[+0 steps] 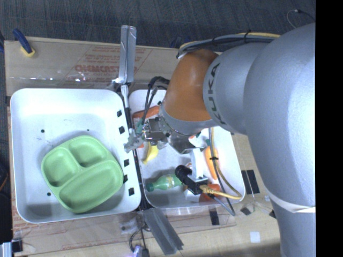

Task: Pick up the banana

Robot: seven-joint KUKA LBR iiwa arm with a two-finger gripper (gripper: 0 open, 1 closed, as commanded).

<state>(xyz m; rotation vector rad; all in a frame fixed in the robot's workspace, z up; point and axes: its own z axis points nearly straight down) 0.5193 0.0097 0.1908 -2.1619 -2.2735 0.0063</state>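
Two white bins sat side by side. Nearest in the right bin [161, 199] lay a green bottle [163, 184]; at its eleven o'clock was the banana [150, 153], just under the gripper [143, 135], whose grip state could not be told. The left bin [32, 106] held a green plate [83, 173]. Farther back rose the orange-banded arm [236, 90].

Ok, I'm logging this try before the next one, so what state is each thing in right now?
banana: lying in the right bin, partly hidden under the gripper.
gripper: down in the right bin, right above the banana; grasp cannot be judged.
green bottle: lying on its side in the right bin.
green plate: flat, right way up, in the left bin.
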